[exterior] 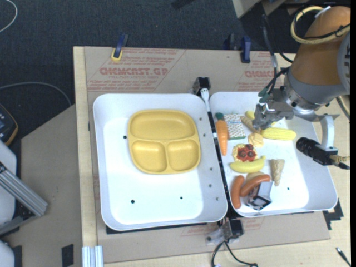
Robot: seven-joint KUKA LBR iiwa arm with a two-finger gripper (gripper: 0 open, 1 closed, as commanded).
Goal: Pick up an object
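Over the right bin [311,202], the arm [320,54] angles down; gripper [261,118] opening cannot be told.

A: What do you see beneath the bench?
B: You see a dark blue-grey carpet [67,15] filling the upper frame and left side, with a thin pale cable [8,13] looping at the upper left.

A: And the bench itself?
B: You see a tan board [161,68] printed with red lettering, held at its far edge by a yellow clamp [117,50] and a blue clamp [245,48]. At the lower left, a ribbed aluminium rail [22,191] crosses diagonally. Light falls evenly, without hard shadows.
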